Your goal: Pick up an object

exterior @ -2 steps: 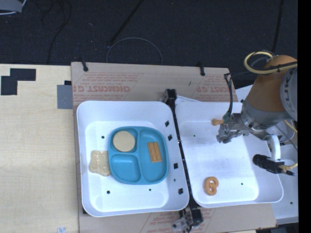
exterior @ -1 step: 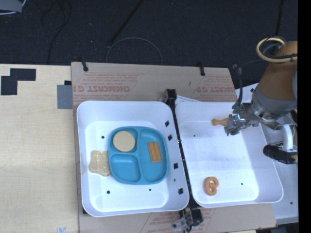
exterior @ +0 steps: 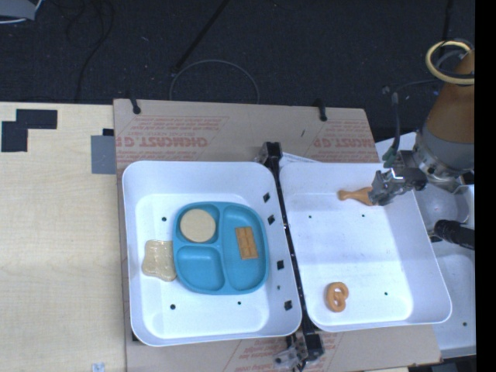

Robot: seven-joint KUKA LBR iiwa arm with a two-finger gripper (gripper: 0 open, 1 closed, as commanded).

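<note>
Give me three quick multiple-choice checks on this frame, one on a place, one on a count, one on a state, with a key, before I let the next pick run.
1. Where does the pretzel lie?
A. In the right bin, near its front edge
B. On the blue tray
C. On the bench outside both bins

2. How many food pieces sit on the blue tray?
A. None
B. Two
C. Four

3. How does the pincer stand to the tan drumstick-shaped piece?
A. Far off, over the left bin
B. At the piece's right end, in the right bin
C. Resting on the pretzel

Key: 1 A, the pretzel lies alone on the right bin's floor near the front. 2 B, a round cracker and a rectangular wafer fill two compartments. 3 B, the pincer's tip meets that piece's right end at the bin's back.
</note>
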